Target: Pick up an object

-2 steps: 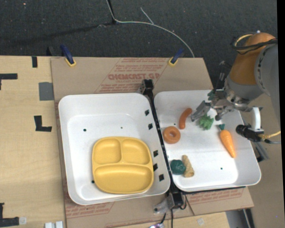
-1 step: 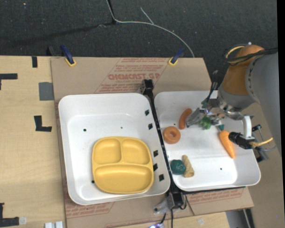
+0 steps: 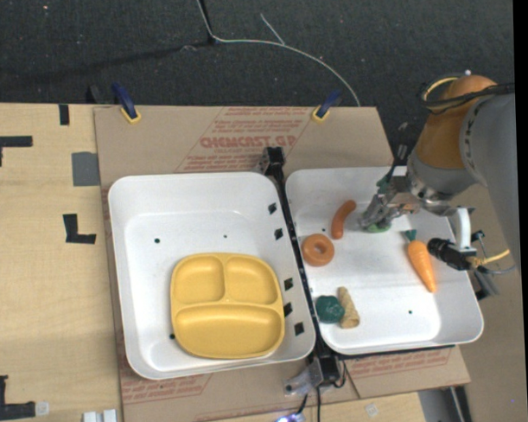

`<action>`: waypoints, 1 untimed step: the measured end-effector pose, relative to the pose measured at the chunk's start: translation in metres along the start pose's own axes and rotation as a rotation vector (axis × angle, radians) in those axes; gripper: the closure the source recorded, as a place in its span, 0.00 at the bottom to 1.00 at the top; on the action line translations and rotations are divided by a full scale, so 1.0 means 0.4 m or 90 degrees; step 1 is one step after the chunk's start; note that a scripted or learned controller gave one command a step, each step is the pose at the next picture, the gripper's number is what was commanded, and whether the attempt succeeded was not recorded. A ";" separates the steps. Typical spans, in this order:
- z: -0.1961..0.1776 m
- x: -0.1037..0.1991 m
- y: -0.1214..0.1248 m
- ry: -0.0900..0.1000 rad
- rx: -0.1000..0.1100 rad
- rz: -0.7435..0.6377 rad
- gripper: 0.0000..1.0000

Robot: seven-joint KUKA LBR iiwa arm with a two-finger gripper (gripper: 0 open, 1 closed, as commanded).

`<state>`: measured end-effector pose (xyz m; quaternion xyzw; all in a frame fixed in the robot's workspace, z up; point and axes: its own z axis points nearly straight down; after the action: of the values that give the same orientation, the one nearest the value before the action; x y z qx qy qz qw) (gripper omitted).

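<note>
Gripper (image 3: 378, 216) sits low in the right bin (image 3: 372, 336), toward its far right part, and from my seat I cannot tell its state, since the metal parts blur together there. Something small and green (image 3: 381, 227) shows right under it, touching or nearly so; I cannot make out what it is or whether it is held. Just to the gripper's left lies an orange-red sausage-shaped piece (image 3: 342, 219), tilted, near but apart from it. Below that, close to the divider between the bins, I see an orange ring like a doughnut (image 3: 317, 250). A toy carrot (image 3: 421, 263) lies to the right of the gripper and nearer the camera, its green top pointing away from me. Toward the near edge of the same bin a dark green lump (image 3: 329, 309) lies against a tan piece (image 3: 348, 307), the two touching. The left bin (image 3: 135, 219) carries a yellow divided plate (image 3: 227, 305) in its near half. Both bins stand on a cardboard sheet (image 3: 235, 137) clamped at its far edge, and the arm (image 3: 469, 142) comes in from the right.
</note>
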<state>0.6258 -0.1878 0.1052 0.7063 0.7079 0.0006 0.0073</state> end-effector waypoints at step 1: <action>-0.154 0.013 0.014 0.006 0.005 0.000 1.00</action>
<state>0.6306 -0.1820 0.1667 0.7062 0.7080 0.0012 0.0015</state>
